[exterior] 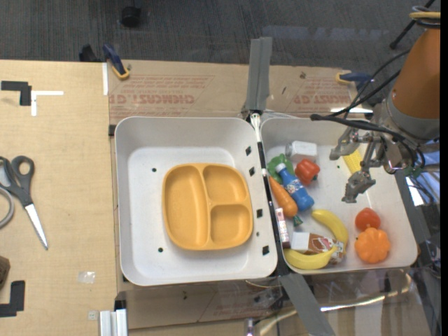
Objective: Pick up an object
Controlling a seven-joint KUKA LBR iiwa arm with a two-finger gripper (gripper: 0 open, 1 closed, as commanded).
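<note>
Nearby, the pincer hovers over a glossy red tomato.

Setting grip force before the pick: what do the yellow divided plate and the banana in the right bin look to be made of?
Yellow divided plate: probably moulded hard plastic, one flat colour, matte with a soft sheen, rounded compartment ridges. Banana: likely a plastic toy, judging by its even yellow and smooth, slightly glossy skin; a real fruit can't be ruled out.

The gripper hangs over the right bin above a tomato, holding nothing.
</note>
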